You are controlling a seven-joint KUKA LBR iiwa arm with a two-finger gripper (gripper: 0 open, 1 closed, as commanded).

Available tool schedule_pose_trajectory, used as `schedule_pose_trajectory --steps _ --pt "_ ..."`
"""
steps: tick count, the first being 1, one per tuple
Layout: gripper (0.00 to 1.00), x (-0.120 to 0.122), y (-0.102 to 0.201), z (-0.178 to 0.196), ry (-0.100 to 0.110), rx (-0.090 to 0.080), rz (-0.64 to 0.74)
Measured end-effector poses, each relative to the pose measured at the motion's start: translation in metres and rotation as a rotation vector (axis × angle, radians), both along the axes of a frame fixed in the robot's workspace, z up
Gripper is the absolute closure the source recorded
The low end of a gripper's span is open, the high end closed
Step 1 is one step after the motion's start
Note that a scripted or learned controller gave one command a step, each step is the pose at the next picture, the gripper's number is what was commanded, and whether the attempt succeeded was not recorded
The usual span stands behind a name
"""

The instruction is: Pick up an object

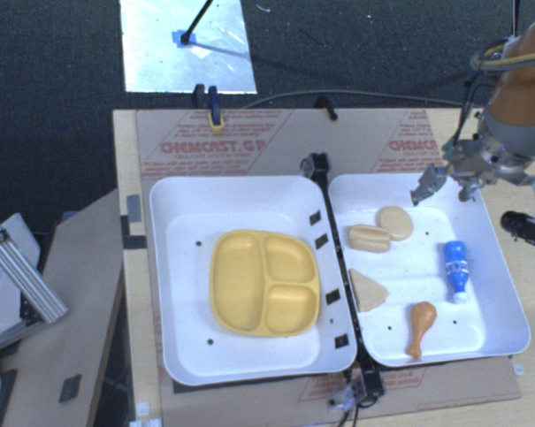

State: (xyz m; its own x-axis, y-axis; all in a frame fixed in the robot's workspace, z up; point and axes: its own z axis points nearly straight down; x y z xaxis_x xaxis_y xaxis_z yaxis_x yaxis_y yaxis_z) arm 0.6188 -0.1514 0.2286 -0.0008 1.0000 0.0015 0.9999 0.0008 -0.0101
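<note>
Overhead, fingers (pixel 428 185) apart, nothing between.

- Rounded grey metal arm segment (pixel 522 126) entering at the upper right, smooth and slightly glossy.
- Broad orange band (pixel 517 95) wrapping the arm above the wrist.
- Thin dark cables (pixel 486 59) looping beside the band, one with a yellowish stretch.
- Small grey two-finger tool (pixel 445 186) with short, dark-tipped fingers (pixel 425 189) below a compact metallic wrist block.

"CHEMCAST GP" in red across the backing sheet (pixel 213 147)
</note>
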Motion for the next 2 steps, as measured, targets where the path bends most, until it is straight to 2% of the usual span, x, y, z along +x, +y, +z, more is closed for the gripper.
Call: schedule_pose_trajectory --steps 1,2 --pt "0.00 0.002 0.000 0.007 -0.011 -0.002 0.002" --pt "0.00 0.008 0.005 -0.053 -0.007 -0.001 0.005"
